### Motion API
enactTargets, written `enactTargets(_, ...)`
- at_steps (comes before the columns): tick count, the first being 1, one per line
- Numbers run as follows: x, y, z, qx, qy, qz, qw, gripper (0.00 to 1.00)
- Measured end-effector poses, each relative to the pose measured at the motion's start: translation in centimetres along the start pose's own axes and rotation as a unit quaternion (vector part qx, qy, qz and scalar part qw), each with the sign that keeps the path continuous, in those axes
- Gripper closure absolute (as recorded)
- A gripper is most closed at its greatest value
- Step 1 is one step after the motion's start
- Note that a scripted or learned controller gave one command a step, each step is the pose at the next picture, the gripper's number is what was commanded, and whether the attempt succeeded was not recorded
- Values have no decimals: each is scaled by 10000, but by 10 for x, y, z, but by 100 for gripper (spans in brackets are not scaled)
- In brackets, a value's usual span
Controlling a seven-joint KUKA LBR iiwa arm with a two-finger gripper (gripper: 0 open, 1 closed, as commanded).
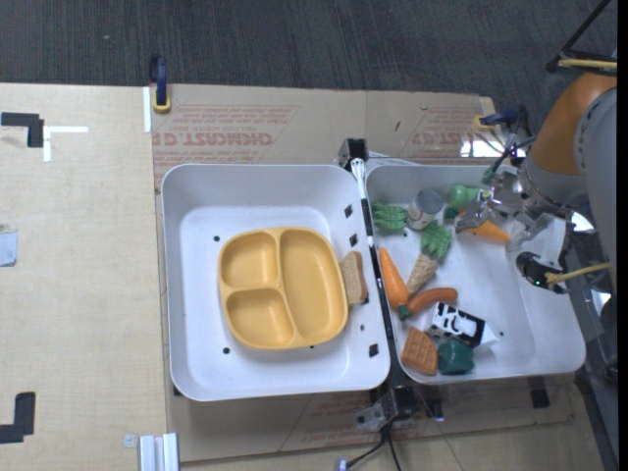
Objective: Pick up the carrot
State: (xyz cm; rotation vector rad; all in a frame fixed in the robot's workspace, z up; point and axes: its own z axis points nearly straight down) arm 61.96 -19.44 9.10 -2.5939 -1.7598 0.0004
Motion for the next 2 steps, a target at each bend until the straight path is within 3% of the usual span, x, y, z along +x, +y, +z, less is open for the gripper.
enactTargets(1,0,0,-9,4,-19,-46,10000,100)
enactTargets(2,0,0,-9,5,-18,-43,10000,0)
